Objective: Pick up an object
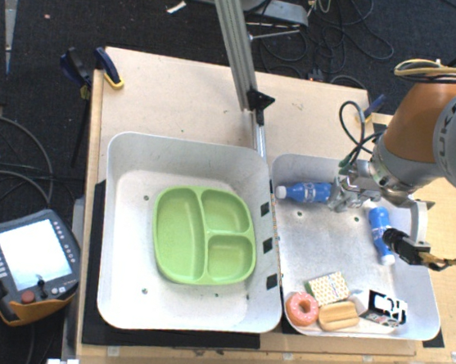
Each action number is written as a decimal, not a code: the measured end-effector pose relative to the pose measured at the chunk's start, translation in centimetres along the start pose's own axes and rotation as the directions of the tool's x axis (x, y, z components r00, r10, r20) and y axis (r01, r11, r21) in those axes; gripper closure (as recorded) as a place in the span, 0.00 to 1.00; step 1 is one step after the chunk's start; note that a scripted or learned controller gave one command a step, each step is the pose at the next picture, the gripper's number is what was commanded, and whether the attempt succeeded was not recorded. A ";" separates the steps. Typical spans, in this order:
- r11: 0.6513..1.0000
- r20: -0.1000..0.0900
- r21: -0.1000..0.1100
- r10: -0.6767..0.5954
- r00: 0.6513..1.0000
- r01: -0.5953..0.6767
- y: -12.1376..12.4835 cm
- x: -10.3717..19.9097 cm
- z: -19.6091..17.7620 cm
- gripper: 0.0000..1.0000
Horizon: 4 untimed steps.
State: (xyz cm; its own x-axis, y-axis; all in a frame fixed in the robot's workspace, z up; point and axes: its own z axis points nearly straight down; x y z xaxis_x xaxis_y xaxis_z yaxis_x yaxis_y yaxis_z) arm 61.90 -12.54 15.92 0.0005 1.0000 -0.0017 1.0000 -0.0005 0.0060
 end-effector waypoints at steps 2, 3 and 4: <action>1.000 -0.003 0.002 -0.008 1.000 0.008 2.2 4.9 -5.4 1.00; 1.000 -0.003 0.003 -0.008 1.000 0.008 3.8 9.8 -5.4 1.00; 1.000 -0.003 0.004 -0.009 1.000 0.009 4.6 15.0 -5.3 1.00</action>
